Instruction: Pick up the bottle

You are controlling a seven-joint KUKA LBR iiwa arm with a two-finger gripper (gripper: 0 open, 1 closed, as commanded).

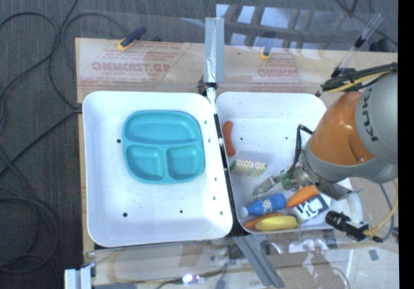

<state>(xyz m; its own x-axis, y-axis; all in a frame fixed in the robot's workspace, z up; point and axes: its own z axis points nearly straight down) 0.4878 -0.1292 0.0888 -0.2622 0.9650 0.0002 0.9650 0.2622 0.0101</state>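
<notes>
Two bins point(103, 216), one tray point(163, 145), one bottle point(265, 205)

The bottle point(266, 205) is a small blue plastic one with a white cap end and a bit of red on it, lying flat on its side near the front edge of the right-hand bin point(272, 103), neck pointing left.

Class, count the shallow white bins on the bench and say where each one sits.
2. The left bin holds a teal divided tray. The right bin beside it holds the blue bottle and other small items; the arm covers part of it.
</notes>
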